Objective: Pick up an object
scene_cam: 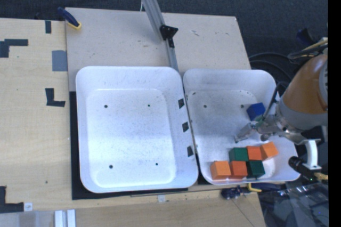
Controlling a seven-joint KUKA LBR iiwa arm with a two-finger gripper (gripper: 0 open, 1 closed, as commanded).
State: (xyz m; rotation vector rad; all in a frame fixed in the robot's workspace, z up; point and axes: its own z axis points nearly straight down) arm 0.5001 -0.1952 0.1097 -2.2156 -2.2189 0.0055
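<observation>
Camera view shows the hand (246, 135) low in the right bin (224, 82), its fingers spread with nothing between them. Just beside it lies a blue block (256, 110); orange and green blocks (246, 161) cluster at that bin's near edge.

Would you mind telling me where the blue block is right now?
The blue block lies in the right bin, toward its right wall, just above the gripper and apart from the orange and green blocks clustered at the bottom.

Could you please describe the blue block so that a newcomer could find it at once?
Start at the right-hand bin. The blue block lies alone near its right wall, just above the hand. It is the sole blue piece; the orange and green blocks cluster at the front edge.
</observation>
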